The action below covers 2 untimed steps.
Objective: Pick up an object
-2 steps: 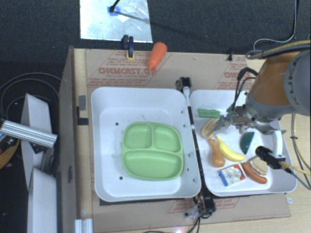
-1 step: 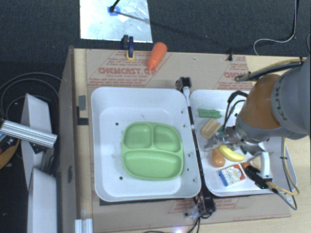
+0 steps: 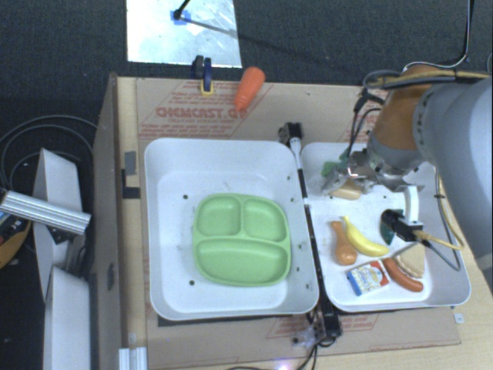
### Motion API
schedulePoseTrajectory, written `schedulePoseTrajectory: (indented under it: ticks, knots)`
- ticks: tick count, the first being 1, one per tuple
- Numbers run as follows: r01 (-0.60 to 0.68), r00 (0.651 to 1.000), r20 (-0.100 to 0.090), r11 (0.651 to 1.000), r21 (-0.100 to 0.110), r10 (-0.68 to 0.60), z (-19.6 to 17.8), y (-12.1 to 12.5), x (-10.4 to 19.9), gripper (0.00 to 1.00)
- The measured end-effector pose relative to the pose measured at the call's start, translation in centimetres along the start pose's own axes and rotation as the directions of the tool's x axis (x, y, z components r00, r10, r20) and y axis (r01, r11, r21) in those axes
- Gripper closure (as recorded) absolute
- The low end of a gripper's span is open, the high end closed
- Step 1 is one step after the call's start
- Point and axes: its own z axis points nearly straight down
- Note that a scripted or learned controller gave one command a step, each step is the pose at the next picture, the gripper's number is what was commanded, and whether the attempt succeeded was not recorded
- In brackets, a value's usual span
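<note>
The claw (image 3: 346,177) hangs low over the far left corner of the right bin (image 3: 327,285), at the end of the grey arm (image 3: 462,141) that reaches in from the right. Whether it is released or clenched cannot be told from this angle. A small green piece (image 3: 331,168) sits against its left side, and a pale tan piece (image 3: 347,193) lies just beneath it on the bin floor; it is unclear whether the claw touches either one.

Nearer the front of the same bin lie a yellow banana (image 3: 367,240) and, just beside it on the left, an orange toy (image 3: 341,243). In front of them are a small blue, red and white carton (image 3: 367,277) and a hot dog (image 3: 406,275) with a slice of bread (image 3: 414,259) against it.

The left bin (image 3: 166,206) holds a green divided plate (image 3: 241,239), well apart from the claw. Beyond both bins, an orange carrot (image 3: 249,88) lies on the cardboard-covered tabletop (image 3: 192,114), near a blue clamp (image 3: 203,72).
</note>
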Motion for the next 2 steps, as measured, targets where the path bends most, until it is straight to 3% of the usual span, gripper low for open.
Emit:
schedulePoseTrajectory:
  ticks: [1, 2]
  knots:
    - [-0.001, 1.0, -0.002, 1.0, 0.006, 0.001, 0.1, 3.8, 0.0, 0.0]
    - [0.001, 1.0, -0.001, 1.0, 0.005, -0.001, -1.1, 3.8, 0.0, 1.0]
